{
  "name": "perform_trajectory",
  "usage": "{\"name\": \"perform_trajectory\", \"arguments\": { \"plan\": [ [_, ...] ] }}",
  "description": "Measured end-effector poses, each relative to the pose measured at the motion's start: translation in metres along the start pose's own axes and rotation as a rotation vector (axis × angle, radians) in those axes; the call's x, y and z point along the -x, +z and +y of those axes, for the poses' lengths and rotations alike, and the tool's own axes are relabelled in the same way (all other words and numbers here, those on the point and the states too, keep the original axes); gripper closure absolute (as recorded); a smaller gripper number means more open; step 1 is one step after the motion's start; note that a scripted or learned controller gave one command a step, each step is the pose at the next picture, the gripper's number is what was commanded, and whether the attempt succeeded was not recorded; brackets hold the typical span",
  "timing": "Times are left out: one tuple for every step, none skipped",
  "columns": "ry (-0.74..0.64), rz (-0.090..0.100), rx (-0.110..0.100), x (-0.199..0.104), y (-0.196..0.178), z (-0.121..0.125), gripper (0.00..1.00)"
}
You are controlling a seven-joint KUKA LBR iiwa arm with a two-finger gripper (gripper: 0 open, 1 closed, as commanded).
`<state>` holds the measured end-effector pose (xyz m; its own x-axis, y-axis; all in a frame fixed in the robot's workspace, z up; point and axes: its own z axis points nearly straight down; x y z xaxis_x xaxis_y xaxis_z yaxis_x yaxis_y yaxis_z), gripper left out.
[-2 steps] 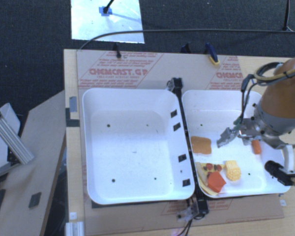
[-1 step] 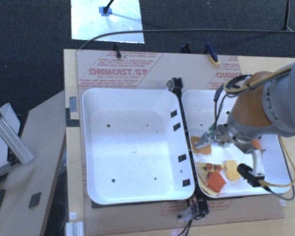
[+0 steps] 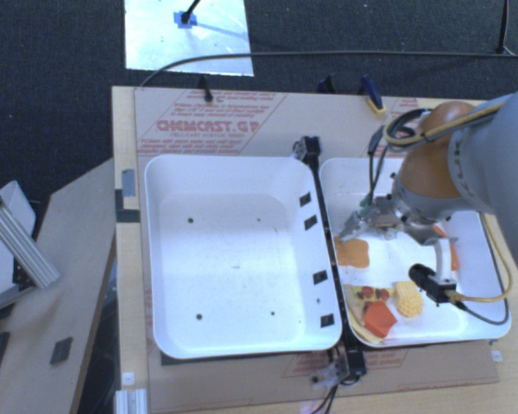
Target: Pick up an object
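Observation:
The right bin [image 3: 475, 322] holds several small things. A flat orange-tan piece [image 3: 354, 253] lies by its left wall. A yellow corn-like piece [image 3: 407, 299] and a red-orange block [image 3: 380, 318] lie near the front, with small bits [image 3: 372, 293] beside them. An orange stick [image 3: 453, 258] lies to the right, partly hidden by the arm. My gripper [image 3: 360, 222] hangs low over the left part of this bin, just above and behind the orange-tan piece. I see nothing held in it.
The left bin [image 3: 160, 257] stands beside the right one, their rims meeting at a wall with black clips [image 3: 315, 222]. A black plug on a yellow cable [image 3: 427, 281] trails from the arm over the right bin. Clamps [image 3: 371, 93] sit at the bench's back edge.

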<state>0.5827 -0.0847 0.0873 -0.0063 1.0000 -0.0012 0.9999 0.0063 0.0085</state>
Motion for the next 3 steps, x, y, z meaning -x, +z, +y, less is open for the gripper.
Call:
{"name": "perform_trajectory", "arguments": {
  "plan": [
    [0.006, -0.001, 0.001, 0.001, -0.001, -0.024, 0.0],
    [0.005, 0.002, 0.003, 0.0, -0.012, -0.022, 1.0],
    [0.006, 0.002, -0.011, 0.011, -0.01, -0.055, 1.0]
  ]
}}
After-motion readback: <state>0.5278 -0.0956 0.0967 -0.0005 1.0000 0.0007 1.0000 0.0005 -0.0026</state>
